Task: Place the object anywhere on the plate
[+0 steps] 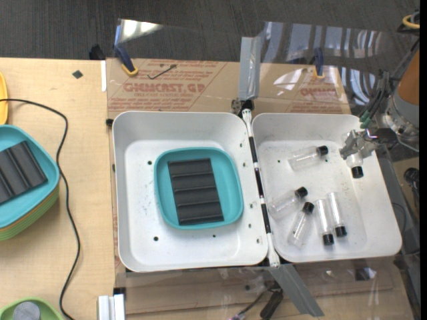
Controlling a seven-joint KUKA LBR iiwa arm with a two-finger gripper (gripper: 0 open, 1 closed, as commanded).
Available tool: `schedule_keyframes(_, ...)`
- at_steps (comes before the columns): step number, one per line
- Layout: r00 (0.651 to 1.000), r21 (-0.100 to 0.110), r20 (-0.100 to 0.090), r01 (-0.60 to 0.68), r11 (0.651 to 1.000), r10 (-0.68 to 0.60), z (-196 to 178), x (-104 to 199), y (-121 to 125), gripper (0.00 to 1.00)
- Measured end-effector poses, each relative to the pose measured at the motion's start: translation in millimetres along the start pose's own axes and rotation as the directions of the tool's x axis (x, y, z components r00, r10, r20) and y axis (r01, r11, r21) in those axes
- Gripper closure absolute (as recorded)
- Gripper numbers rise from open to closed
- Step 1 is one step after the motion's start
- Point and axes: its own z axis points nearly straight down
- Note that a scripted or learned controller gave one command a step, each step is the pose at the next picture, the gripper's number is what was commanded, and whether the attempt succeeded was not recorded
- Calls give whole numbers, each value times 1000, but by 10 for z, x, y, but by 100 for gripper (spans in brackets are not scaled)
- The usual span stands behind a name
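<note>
The gripper (pixel 355 145), its fingers' state impossible to tell, hovers at the right bin's (pixel 387 242) far-right edge, the teal plate (pixel 230 192) well left.

Two shallow white bins, the left bin (pixel 127 179) and right bin (pixel 380 239), are carried side by side by the wooden table (pixel 53 85). A black cable (pixel 67 199) and stacked teal plates (pixel 27 185) are laid at its left.

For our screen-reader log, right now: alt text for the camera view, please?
Teal plate with a black ridged insert sits in the left bin. Six clear black-capped vials lie scattered in the right bin, with the pincer at its upper right.
</note>
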Motion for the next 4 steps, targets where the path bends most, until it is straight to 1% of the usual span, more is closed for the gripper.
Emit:
schedule_keyframes(1,994,2,-1,113,994,-113,444,436,-61,100)
schedule_keyframes(2,949,1,-1,315,949,-315,175,1085,-474,100)
schedule_keyframes(3,926,1,0,378,926,-378,216,1917,-442,100)
schedule_keyframes(4,926,1,0,377,926,-377,215,1912,-442,0)
